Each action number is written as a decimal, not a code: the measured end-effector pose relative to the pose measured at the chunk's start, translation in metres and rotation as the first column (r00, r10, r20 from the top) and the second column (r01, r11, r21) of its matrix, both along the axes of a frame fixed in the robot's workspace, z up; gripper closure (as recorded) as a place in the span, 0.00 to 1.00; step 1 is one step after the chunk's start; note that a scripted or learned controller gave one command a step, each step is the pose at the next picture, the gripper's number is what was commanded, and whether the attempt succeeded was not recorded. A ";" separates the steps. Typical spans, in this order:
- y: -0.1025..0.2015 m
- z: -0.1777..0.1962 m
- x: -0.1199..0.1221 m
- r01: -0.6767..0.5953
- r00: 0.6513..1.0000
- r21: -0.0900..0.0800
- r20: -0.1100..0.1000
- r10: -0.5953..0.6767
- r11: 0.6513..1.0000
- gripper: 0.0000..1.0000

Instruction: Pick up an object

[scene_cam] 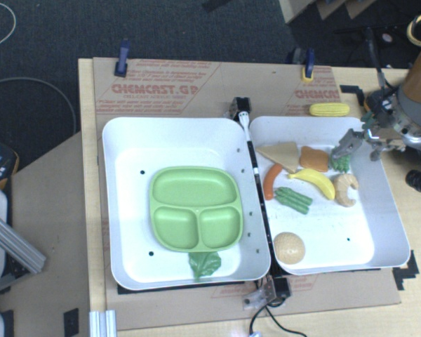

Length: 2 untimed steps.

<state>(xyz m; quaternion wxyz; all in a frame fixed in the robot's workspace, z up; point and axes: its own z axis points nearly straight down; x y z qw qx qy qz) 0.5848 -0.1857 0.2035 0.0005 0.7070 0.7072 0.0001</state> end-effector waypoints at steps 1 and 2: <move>-0.010 -0.116 -0.051 0.004 1.000 0.004 -0.015 -0.003 1.000 0.00; -0.041 0.002 -0.072 0.003 1.000 -0.007 0.010 -0.003 1.000 0.00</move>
